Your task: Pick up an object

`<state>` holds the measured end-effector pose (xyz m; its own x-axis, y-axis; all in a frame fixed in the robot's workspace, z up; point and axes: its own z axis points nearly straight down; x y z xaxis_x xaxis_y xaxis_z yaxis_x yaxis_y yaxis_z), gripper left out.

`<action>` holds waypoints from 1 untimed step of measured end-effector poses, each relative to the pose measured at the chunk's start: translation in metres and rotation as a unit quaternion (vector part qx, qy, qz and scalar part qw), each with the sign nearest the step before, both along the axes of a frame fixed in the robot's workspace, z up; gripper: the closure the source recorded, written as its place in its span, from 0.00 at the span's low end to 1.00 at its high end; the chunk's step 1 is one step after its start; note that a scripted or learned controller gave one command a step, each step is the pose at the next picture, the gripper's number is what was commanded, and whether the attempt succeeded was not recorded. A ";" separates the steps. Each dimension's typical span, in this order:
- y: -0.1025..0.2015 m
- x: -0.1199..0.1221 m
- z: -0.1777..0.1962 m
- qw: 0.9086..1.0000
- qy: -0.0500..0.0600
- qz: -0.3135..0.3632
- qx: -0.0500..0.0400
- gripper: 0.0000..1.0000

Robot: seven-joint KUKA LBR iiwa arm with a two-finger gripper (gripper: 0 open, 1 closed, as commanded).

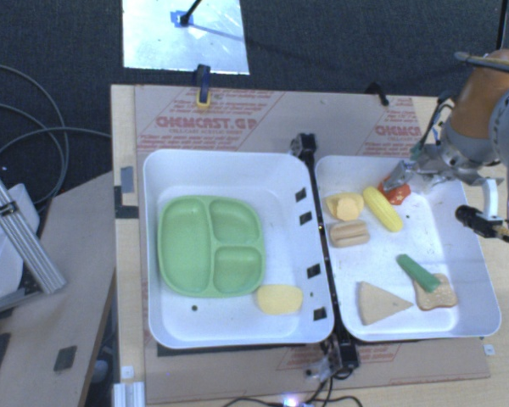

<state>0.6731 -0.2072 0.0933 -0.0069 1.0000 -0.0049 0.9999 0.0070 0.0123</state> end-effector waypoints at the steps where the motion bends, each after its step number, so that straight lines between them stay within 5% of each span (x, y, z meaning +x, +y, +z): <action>1: 0.000 0.000 0.000 1.000 0.000 0.000 0.000 0.00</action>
